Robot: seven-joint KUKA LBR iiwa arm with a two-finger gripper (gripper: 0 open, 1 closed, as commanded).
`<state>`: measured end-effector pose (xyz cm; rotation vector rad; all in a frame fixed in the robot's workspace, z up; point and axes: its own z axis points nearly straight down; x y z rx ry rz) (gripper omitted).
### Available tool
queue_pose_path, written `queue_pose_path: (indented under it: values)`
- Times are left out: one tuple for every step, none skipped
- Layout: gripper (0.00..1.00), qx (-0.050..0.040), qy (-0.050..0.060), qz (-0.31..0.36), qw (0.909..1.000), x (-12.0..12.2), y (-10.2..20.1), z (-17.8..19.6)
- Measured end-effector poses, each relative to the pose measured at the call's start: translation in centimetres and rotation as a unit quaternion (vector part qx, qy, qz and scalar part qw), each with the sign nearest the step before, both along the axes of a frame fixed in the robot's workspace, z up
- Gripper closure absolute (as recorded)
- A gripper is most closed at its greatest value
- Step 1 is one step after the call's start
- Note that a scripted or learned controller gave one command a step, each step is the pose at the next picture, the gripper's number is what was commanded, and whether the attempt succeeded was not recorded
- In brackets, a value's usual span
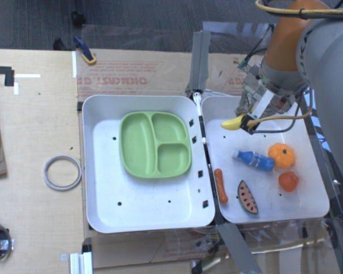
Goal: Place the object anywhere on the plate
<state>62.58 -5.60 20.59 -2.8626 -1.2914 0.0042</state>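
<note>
A green plate (155,144) with three compartments lies in the left bin (100,198), nothing on it. In the right bin (308,204), near its back left corner, is a small yellow banana-like piece (231,123). My gripper (246,109) hangs just above and to the right of that piece, very close to it. Whether it touches the piece cannot be made out. The arm comes in from the upper right.
Also in the right bin are a blue bottle (255,160), an orange pumpkin (282,155), a red tomato (288,180), a watermelon slice (247,197) and a red sausage (220,185) by the divider. A grey ring (63,172) lies on the bench to the left.
</note>
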Motion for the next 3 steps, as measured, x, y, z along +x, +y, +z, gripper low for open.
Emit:
queue_pose_path:
  values:
    - [1.00, -0.0004, 0.001, 0.014, 0.9999, -1.0, 7.5, -1.3]
    - [1.00, -0.0002, 0.001, 0.062, 0.9981, -3.1, 12.1, -1.5]
    - [0.00, -0.0003, 0.001, 0.062, 0.9981, -3.1, 12.0, -1.5]
